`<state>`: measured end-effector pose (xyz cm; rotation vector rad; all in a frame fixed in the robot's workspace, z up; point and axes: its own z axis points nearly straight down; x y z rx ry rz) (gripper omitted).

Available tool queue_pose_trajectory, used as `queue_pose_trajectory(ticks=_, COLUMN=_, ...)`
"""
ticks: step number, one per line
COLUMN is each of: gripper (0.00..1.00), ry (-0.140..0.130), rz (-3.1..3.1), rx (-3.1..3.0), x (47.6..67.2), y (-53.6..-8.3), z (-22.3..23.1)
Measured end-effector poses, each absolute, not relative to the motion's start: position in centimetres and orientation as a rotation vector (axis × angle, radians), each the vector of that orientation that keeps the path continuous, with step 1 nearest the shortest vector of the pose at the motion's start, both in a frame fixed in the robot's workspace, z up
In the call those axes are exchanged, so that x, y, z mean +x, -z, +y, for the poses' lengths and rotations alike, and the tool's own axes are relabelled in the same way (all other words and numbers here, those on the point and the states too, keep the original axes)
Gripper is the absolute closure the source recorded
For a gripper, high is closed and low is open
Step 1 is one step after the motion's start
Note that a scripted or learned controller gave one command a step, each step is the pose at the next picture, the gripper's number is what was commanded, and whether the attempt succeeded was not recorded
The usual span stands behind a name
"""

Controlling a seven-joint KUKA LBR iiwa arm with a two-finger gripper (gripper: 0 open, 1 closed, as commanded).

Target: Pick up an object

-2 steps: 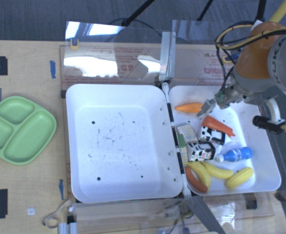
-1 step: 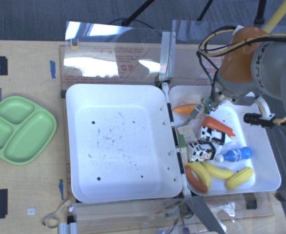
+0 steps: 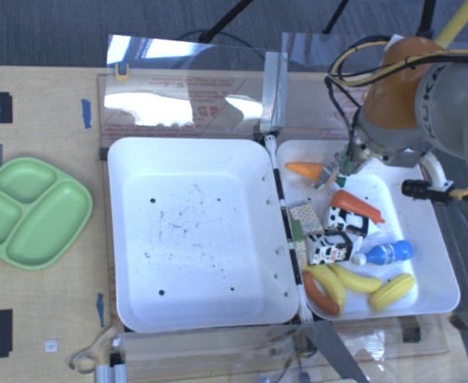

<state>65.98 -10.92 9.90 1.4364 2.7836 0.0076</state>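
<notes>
The gripper (image 3: 335, 172) hangs low over the upper part of the right bin (image 3: 444, 282), right of the frame's centre. Whether it is released or clenched I cannot tell. An orange carrot (image 3: 302, 168) lies just left of it, seemingly touching its tip. A second carrot (image 3: 359, 206) sits just below. Lower down lie a blue bottle (image 3: 386, 253) and bananas (image 3: 362, 282). The left bin (image 3: 130, 158) sits beside.

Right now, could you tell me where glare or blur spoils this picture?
Camera view: strong glare on the clear panel behind the left bin; the gripper looks soft and small near the carrot; the right bin is evenly lit, its items readable.
</notes>
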Motion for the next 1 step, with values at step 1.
queue_pose_trajectory(ticks=1, gripper=1.0, ry=-0.004, rz=2.618, rx=1.729, x=66.77, y=-18.59, z=-4.27)
